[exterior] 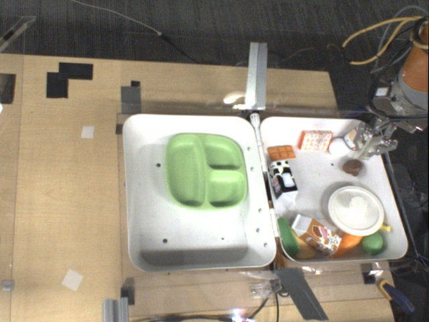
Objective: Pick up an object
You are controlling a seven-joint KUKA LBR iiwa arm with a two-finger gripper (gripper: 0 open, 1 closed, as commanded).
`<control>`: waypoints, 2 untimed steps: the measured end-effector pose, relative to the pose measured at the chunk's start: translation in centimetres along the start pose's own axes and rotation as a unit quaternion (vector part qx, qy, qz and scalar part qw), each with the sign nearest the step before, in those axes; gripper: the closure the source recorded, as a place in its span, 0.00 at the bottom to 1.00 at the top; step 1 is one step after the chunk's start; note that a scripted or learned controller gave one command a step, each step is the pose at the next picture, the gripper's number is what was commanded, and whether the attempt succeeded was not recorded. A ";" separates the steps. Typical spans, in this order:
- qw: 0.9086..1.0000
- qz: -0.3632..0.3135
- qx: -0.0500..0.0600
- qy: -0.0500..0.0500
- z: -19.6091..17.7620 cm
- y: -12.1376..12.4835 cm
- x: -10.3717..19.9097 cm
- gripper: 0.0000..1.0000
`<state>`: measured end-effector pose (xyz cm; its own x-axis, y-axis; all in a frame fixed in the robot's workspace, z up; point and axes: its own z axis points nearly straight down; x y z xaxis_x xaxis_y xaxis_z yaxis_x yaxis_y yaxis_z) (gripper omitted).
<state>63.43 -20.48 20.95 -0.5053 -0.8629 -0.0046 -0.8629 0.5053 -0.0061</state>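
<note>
Objects crowd the right bin (395,200) on the wooden bench (60,180); whether the jaws (373,141) grip anything is unclear.

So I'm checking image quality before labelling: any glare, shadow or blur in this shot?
Camera view: bright glare on the metal post behind the bins; soft shadow along the left bin near edge, below the green plate; the claw at the right bin far corner looks slightly blurred; small items there are soft.

The claw (373,141) hangs over the right bin's (397,200) far corner, above a small brown object (352,167); a green divided tray (204,170) lies in the left bin (144,200).
</note>
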 end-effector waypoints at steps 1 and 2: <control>0.982 -0.189 0.002 -0.001 -1.3 -3.2 -1.9 1.00; 0.965 -0.263 0.001 0.000 -4.2 -3.2 -1.9 1.00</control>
<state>67.09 -20.43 25.22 0.0017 -1.0000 -0.0011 -0.9999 -0.0017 -0.0103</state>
